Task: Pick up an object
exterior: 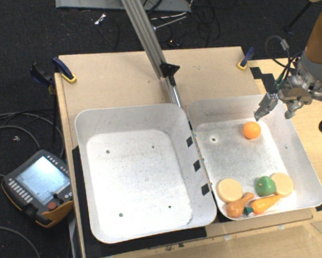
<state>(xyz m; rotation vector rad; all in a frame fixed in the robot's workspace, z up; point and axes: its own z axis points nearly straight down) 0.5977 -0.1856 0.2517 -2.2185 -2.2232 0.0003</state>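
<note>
Arm over the right bin's far edge, its fingers spread and holding nothing.

From the camera above the bench, the gripper (275, 108) hangs at the far right corner of the right bin (227, 113), its two fingers apart with nothing between them. An orange ball (252, 130) lies on the bin floor just beside and below the left fingertip, not touching it. Along the near wall of the same bin sits a cluster: a pale round disc (230, 190), a green ball (264, 186), a second pale disc (282, 183), and a carrot-shaped orange piece (264, 203), all close together. The left bin (93, 126) lies alongside. A handheld control screen (39, 185) rests on the floor to the left of the bench.
</note>
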